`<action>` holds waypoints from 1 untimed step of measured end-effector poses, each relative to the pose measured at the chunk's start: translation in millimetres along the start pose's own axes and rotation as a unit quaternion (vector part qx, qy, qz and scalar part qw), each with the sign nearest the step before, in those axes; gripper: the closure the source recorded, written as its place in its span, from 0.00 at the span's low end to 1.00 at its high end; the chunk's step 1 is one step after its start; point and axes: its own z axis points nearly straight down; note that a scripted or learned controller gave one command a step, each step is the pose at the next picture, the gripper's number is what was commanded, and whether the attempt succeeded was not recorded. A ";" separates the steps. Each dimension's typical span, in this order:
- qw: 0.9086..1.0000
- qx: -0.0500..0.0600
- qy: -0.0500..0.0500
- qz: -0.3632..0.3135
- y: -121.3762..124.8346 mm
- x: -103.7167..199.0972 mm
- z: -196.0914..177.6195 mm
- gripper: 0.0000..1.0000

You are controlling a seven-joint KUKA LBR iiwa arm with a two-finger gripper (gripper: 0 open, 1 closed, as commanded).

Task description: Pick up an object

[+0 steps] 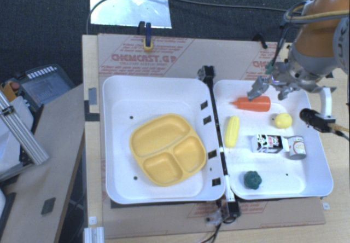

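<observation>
The gripper [269, 90] hung over the far part of the right bin [317, 181], its two grey fingers [257, 90] spread apart with nothing between them. One fingertip pointed down just above the far end of the carrot [252, 104]; whether it touched the carrot could not be told. The carrot was a smooth orange toy, tapered to a point on its left and blunt at its right, lying flat across the bin floor near the bin's far wall. In front of it lay a yellow corn cob [232, 131], set lengthwise close to the divider between the bins. To the right sat a small yellow lemon [283, 121], and nearer the camera a black-and-white carton [268, 143] lay on its side, touching a small tin can [297, 148]. A dark green broccoli piece [252, 179] rested near the front wall. The left bin [117, 94] held a yellow three-compartment plate [167, 149].
</observation>
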 end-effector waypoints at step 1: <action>1.000 0.002 0.001 0.001 -3.0 2.8 42.2 0.00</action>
